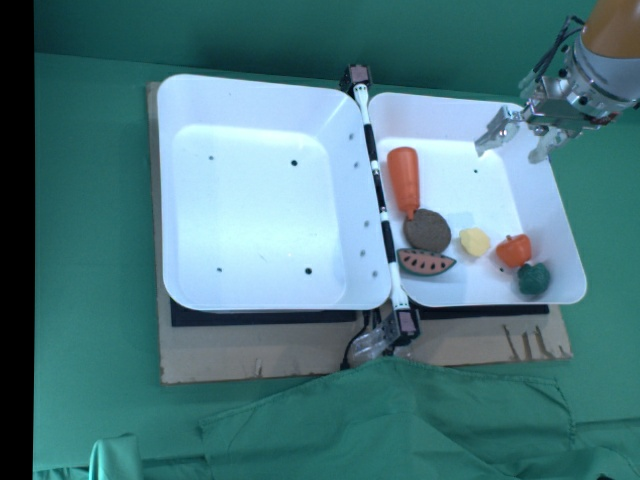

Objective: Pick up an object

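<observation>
- Above the far right corner of the right bin (560,230), my gripper (516,134) hangs with its two fingers spread wide, nothing between them.
- My wrist, grey with an orange band above it, reaches in from the upper right of the camera view.
- Below me, the right bin carries six toy foods, all well apart from my fingers.
- Nearest the divider rod (378,183) lies an orange carrot (404,178), pointing down the bin's length.
- Just beyond the carrot's tip sits a brown round cookie (427,230), touching or nearly touching it.
- A watermelon slice (426,262) lies just beside the cookie, toward the near edge.
- A small yellow piece (475,241) rests near the middle of the bin floor.
- An orange-red pepper (514,250) stands to its right, and a dark green vegetable (533,279) sits in the near right corner, close beside the pepper.
- The left bin (180,208) shows its bare white floor with a few dark dots.
- Both bins rest on a cardboard sheet (250,365) over green cloth (90,268).
</observation>
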`<action>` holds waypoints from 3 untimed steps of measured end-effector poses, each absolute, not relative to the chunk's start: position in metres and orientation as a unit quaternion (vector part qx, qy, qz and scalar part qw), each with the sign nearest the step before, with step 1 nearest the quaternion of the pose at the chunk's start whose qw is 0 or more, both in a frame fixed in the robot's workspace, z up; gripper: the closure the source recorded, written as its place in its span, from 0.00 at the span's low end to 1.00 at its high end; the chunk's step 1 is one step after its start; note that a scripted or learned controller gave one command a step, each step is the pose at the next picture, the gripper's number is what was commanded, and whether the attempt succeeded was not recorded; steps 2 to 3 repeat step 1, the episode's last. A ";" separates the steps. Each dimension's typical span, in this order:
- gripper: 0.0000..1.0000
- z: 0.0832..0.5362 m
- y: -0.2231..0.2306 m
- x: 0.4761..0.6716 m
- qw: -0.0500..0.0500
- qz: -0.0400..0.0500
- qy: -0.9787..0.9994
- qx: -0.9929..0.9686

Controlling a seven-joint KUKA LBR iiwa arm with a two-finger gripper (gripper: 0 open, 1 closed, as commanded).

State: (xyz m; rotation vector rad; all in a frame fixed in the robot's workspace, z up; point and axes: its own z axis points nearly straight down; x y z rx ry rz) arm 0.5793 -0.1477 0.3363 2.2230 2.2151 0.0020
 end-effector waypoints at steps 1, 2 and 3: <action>0.00 0.249 -0.101 0.548 -0.003 -0.002 0.707 0.707; 0.00 0.249 -0.101 0.548 -0.003 -0.002 0.707 0.707; 0.00 0.249 -0.101 0.548 -0.003 -0.002 0.707 0.707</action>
